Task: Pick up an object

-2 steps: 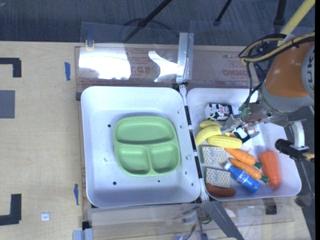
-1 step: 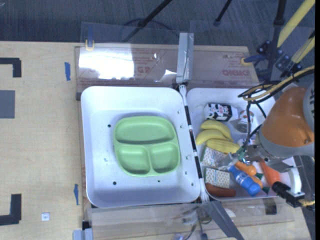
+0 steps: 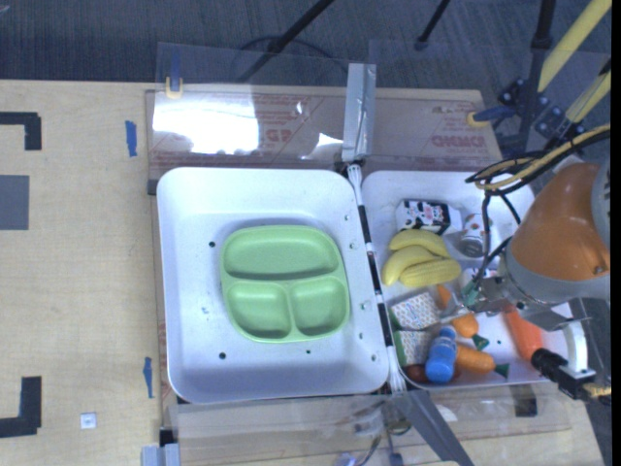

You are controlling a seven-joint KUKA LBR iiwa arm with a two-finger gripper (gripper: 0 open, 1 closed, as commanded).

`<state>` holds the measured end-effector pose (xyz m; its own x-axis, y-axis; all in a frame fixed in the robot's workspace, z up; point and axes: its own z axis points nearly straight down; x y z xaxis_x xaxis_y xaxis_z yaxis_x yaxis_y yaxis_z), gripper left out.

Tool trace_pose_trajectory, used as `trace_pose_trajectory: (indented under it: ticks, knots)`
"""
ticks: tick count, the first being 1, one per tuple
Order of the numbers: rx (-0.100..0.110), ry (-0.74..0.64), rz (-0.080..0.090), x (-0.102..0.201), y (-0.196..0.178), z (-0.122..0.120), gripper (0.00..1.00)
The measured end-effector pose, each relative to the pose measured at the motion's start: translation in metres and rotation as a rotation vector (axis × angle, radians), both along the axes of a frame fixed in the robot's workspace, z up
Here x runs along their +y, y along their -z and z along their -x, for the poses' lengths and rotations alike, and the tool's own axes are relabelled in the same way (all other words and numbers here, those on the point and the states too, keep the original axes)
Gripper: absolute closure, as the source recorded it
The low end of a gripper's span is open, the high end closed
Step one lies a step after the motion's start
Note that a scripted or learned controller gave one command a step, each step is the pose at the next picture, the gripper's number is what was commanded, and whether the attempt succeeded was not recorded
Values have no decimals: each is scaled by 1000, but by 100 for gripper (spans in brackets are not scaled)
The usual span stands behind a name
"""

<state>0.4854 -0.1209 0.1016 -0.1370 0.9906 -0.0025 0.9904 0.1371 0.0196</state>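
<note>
over the right bin (image 3: 419,187), the gripper (image 3: 482,297) hangs by the banana bunch (image 3: 419,258); its grip i cannot tell. light, stiff, smooth toy fruit; take it across the middle.

Worktop (image 3: 78,289): pale tan wood grain, with black corner marks and blue tape tabs.
Left bin (image 3: 184,221): plain white.
Tray (image 3: 284,282) inside it: light green, uniform.
Right bin (image 3: 388,197), beside the left bin: white.
Bananas (image 3: 419,260) in it: yellow.
Cow-print item (image 3: 425,216) just behind bananas: black and white patches.
Bottle (image 3: 441,354) in front of bananas: blue.
Carrots (image 3: 473,359) next to bottle: orange, green tips.
Packet (image 3: 415,311) just below bananas: white, speckled.
Arm (image 3: 561,231): orange band, grey below.
Floor (image 3: 146,8) beyond: dark blue-grey.
</note>
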Motion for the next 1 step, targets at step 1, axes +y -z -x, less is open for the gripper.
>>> trace_pose_trajectory:
  ticks: [1]
  knots:
    - [19,-46,1,36,-83,-2,100]
